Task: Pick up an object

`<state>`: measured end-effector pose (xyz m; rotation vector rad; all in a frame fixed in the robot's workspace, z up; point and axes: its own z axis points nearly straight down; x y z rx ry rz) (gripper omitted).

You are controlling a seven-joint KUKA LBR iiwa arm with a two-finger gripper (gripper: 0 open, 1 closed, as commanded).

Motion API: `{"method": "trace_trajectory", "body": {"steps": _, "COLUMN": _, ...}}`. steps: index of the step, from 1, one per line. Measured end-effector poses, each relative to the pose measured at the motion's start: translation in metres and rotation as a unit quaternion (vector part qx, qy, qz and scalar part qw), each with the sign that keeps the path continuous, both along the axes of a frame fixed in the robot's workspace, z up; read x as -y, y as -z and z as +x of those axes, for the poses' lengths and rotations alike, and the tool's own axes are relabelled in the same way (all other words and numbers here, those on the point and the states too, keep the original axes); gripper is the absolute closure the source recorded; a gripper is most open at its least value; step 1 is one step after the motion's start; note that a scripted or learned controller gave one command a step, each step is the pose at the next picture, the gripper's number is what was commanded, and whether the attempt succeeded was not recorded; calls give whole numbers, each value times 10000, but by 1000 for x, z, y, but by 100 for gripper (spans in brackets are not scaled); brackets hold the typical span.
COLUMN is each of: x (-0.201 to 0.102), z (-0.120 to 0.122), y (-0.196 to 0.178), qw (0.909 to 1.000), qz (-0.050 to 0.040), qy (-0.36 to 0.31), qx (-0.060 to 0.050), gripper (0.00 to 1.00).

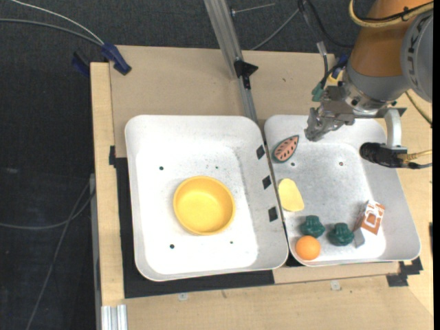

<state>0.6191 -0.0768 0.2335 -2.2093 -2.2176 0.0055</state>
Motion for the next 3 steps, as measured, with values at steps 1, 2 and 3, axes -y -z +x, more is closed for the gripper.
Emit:
{"method": "trace_trajectory", "body": {"steps": 1, "x": -59, "z": -13, "y": -10, "qw": 10000, "qz": 7, "qy": -10, "qx": -10, "gripper": 100}}
{"method": "trace_trajectory", "body": {"steps": 2, "x": -114, "z": -34, "y": -19, "qw": 10000, "qz": 6, "qy": -13, "qx": -17, "gripper": 100}}
{"method": "trace_trajectory", "body": {"steps": 3, "x": -155, "z": -50, "y": -12, "qw": 10000, "qz": -7, "qy": -7, "qx": -30, "gripper": 100}}
